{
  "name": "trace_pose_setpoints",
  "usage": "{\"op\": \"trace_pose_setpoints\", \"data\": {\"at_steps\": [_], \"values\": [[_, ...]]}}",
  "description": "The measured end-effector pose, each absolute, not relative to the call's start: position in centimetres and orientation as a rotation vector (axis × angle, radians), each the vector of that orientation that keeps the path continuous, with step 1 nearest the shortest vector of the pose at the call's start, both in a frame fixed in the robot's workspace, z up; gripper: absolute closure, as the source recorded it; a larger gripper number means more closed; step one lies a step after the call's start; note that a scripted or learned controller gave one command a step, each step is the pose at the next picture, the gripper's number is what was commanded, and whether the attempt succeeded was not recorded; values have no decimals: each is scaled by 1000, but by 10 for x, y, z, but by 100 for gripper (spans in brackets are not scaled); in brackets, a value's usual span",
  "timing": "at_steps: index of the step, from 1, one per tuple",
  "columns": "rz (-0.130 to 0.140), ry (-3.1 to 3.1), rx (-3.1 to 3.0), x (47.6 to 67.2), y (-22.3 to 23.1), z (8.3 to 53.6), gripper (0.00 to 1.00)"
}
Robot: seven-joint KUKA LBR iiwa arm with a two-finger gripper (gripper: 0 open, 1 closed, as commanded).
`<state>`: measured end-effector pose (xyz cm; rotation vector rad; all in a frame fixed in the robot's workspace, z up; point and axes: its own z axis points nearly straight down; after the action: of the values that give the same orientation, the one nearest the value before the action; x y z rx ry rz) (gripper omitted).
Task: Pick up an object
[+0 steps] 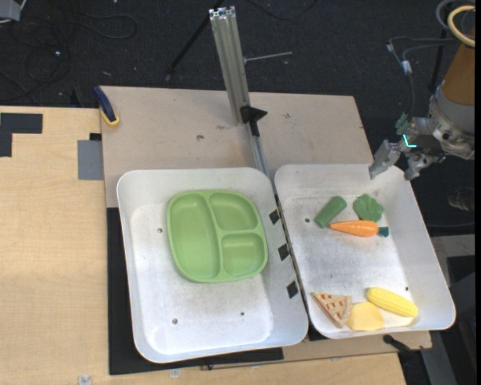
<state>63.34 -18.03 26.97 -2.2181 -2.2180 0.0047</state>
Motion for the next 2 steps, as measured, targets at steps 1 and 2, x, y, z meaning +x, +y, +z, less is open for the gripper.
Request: {"op": "trace_pose_setpoints", "data": {"at_steps": [1,2], "values": [[2,-2221,-2220,634,-180,271,0],[6,-2217,-2219,634,-180,228,0]]}}
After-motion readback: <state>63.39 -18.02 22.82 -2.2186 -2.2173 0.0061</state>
